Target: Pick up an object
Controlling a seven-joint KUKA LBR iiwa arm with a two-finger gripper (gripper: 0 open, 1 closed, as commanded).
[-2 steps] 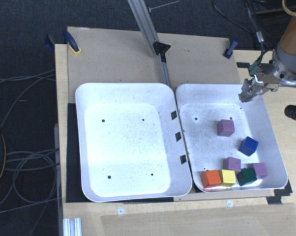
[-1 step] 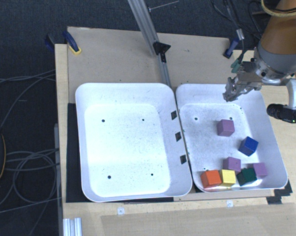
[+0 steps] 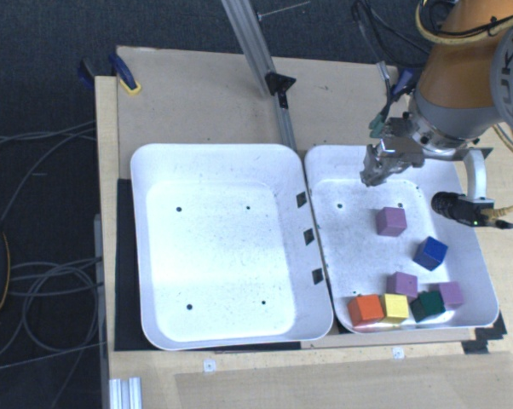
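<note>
The right bin [image 3: 346,228] holds several small cubes. A purple cube [image 3: 391,221] lies near its middle and a blue cube [image 3: 430,252] sits to the right of it. Along the front edge sit an orange cube [image 3: 367,309], a yellow cube [image 3: 396,307], a green cube [image 3: 427,305] and two more purple cubes [image 3: 402,283] [image 3: 450,293]. My gripper [image 3: 374,175] hangs over the back part of the right bin, up and left of the middle purple cube, apart from it. Nothing shows between its fingers.
The left bin [image 3: 214,245] stands beside the right one, joined by black clips [image 3: 308,235]. A slanted metal pole [image 3: 256,49] crosses the bench behind the bins. A black fitting [image 3: 458,207] sticks out over the right bin's right rim.
</note>
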